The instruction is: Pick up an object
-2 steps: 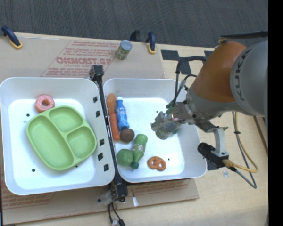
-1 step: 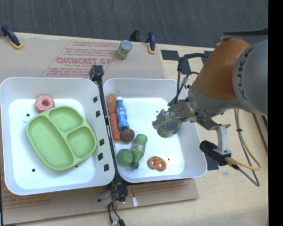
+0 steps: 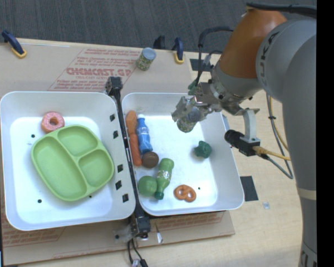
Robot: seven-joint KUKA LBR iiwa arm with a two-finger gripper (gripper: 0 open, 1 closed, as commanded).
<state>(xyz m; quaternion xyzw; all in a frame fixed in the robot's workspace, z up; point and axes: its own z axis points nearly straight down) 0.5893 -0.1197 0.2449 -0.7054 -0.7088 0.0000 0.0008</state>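
Two white bins sit side by side on the bench, and the claw (image 3: 186, 117) hangs over the right bin (image 3: 225, 166), up near its back edge. Honestly I can't tell how far open the claw is or if it has anything in it, it's just a blurry grey lump from this angle. The grey arm with its orange band (image 3: 250, 38) comes in from the right above it.

Nearest to the claw is a dark green lumpy thing (image 3: 202, 149), a bit below and to the right of it, on the bin floor. To the claw's left, along the bin's left wall, there's a carrot (image 3: 133, 138) lying lengthwise with a blue bottle (image 3: 143, 136) right beside it, and a brown ball (image 3: 150, 159) just past the bottle's lower end. Further below the claw: a green bottle (image 3: 163, 175), a green pepper-looking thing (image 3: 147, 185) touching it, and a pretzel (image 3: 185, 192) near the front wall.

Well off to the claw's left, the left bin (image 3: 11, 204) has a light green divided plate (image 3: 72, 161) and a pink donut (image 3: 53, 121) at the plate's back corner. Behind both bins, up and left of the claw, a small jar (image 3: 146, 59) sits on the cardboard.
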